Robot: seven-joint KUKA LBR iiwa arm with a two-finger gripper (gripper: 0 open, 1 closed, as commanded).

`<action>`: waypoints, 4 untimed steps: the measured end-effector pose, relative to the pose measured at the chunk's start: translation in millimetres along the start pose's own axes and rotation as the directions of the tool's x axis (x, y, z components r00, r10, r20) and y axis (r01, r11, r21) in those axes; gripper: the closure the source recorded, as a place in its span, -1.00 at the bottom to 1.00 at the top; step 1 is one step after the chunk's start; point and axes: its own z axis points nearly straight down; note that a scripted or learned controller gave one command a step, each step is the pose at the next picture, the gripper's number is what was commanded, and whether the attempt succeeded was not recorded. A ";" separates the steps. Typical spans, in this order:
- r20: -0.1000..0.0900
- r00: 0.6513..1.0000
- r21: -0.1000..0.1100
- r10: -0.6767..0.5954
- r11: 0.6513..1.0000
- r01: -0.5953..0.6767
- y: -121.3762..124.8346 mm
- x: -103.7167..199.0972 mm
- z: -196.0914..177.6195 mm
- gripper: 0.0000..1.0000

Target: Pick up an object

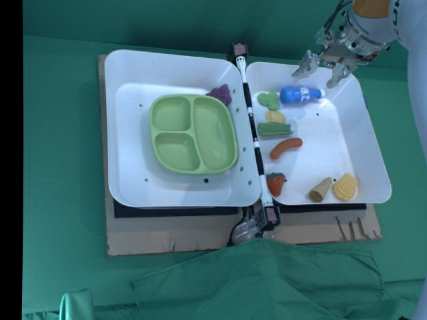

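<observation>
The right bin (363, 153) holds several toy foods: a blue bottle (301, 95) lying on its side, a green leafy piece (269, 101), a small yellow piece (275, 117), a green pod (275, 129), a red sausage (286, 147), a strawberry (275, 183), a tan cone (320, 189) and a yellow corn piece (345, 187). My gripper (321, 71) hangs open above the bin's far edge, just beyond the blue bottle, with nothing between its fingers.
The left bin (133, 172) bears a light green divided plate (193, 133), and a purple grape bunch (220, 94) lies by the plate's far corner. A black and white divider (251, 122) runs between the bins. Green cloth (267, 279) covers the bench front.
</observation>
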 end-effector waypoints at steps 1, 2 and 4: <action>-0.001 1.000 0.009 0.002 1.000 -0.002 -58.9 7.3 71.6 -1.00; 0.006 1.000 -0.023 0.003 1.000 -0.003 -98.0 34.0 99.9 -1.00; 0.004 1.000 -0.028 0.003 1.000 -0.002 -49.8 28.2 84.9 1.00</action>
